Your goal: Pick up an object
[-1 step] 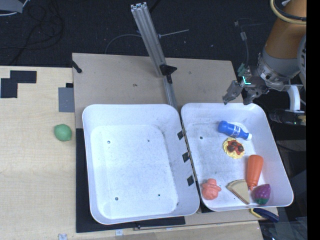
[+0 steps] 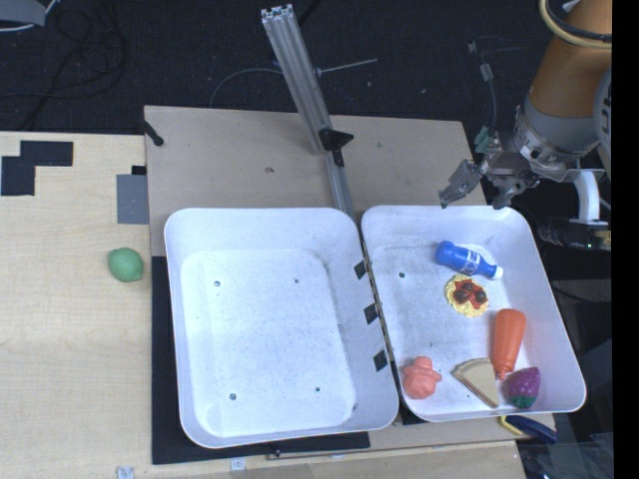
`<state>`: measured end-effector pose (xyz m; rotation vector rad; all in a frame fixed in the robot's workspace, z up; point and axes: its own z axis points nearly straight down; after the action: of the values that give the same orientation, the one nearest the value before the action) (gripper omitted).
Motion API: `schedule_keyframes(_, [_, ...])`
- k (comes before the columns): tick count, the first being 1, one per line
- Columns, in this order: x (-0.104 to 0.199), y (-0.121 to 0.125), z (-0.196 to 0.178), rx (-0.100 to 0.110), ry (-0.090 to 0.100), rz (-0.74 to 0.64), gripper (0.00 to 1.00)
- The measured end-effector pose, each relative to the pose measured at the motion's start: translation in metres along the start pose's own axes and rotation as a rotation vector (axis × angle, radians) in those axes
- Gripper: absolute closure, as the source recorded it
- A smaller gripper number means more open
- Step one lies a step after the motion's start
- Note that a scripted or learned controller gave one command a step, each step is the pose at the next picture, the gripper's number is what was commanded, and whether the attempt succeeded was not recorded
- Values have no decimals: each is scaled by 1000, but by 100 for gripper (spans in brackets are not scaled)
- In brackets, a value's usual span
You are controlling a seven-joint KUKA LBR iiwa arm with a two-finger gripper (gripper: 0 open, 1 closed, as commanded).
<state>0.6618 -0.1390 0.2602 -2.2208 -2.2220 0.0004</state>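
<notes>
Purple toy (image 2: 522, 386) nearest; carrot (image 2: 507, 340) upright, tip down; hand (image 2: 477, 190) spread wide, holding nothing.

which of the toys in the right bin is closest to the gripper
The blue bottle with a white cap, lying at the bin's far end just below the gripper; the pizza, carrot and other toys lie farther down.

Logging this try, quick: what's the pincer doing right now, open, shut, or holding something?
Pincer: above the far rim of the right bin, nothing seen in it; open or shut cannot be told.
</notes>
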Motion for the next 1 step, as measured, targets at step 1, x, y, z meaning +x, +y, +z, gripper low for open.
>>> schedule_keyframes(1, [-2,0,43,3,0,0,0])
